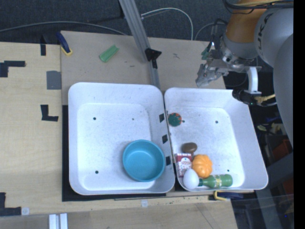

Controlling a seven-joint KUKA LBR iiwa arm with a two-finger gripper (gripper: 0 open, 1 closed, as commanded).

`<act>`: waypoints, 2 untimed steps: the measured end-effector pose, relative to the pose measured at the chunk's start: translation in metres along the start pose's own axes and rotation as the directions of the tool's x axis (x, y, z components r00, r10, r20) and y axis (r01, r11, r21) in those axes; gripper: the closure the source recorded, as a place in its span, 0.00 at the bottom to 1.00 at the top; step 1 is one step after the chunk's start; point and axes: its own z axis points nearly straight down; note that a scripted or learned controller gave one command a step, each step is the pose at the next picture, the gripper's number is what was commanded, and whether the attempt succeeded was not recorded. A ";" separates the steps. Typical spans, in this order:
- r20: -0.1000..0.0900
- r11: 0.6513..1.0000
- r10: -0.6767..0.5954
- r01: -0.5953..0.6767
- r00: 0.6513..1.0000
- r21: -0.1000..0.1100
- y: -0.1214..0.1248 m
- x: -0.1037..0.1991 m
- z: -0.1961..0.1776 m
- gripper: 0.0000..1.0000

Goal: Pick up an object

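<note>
My gripper [206, 79] hangs above the far rim of the right bin [240, 128], with nothing seen between its fingers. The right bin holds a small green and red ball [175, 119] near its left wall. At its near left corner lie a brown oval piece [189, 147], an orange pumpkin-like fruit [202, 165], a red and white carton [184, 163], a white egg [190, 179] and a green bottle [217, 181] on its side. A blue bowl [143, 160] sits in the left bin [95, 128] at its near right.
A grey metal pole [138, 27] slants across the bench behind the bins. A green block [108, 53] and a blue and yellow clamp [64, 43] lie on the bench at the back left. Cables run along the back.
</note>
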 end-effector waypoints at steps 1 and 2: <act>-0.002 1.000 -0.004 0.004 1.000 0.006 0.002 0.057 0.012 1.00; -0.001 1.000 -0.003 0.003 1.000 0.005 0.009 0.103 0.010 1.00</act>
